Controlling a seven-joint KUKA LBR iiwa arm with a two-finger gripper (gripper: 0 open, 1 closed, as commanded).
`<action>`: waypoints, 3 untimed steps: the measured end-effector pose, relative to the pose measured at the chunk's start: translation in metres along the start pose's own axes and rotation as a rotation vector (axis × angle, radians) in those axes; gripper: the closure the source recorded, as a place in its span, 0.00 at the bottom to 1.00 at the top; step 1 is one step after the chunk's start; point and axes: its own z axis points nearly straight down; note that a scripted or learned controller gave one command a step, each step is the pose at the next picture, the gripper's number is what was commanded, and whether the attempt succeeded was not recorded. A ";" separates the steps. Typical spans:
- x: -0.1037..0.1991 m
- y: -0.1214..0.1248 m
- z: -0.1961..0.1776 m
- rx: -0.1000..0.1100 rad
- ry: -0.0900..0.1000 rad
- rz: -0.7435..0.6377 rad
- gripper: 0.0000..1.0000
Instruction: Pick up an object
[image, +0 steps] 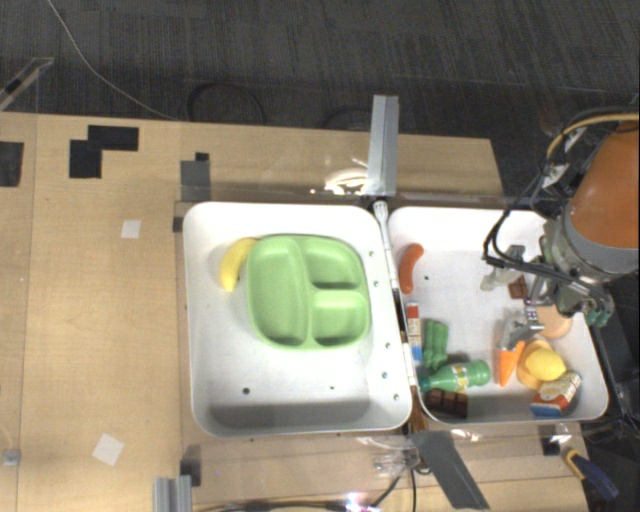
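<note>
My gripper (524, 328) hangs low over the right part of the right bin (450, 240), below the grey wrist and its orange band. Its tip is just above the top end of an orange carrot (508, 364) and next to a peach-coloured object (556, 324) that the wrist partly hides. A yellow lemon (543, 362) lies just below the gripper, and a small can (557, 393) sits in the bin's front right corner. Nothing is visibly lifted off the bin floor.
The right bin also holds a red sausage (410, 266), a green bottle (456, 376), a green block (434, 343) and a brown piece (448, 404). The left bin (215, 380) holds a green divided plate (305, 290) and a banana (234, 262).
</note>
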 end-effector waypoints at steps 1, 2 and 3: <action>0.019 -0.010 0.115 -0.003 0.009 -0.074 0.00; 0.026 -0.080 0.119 0.002 -0.001 -0.080 0.00; 0.024 -0.078 0.140 0.003 -0.007 -0.082 0.00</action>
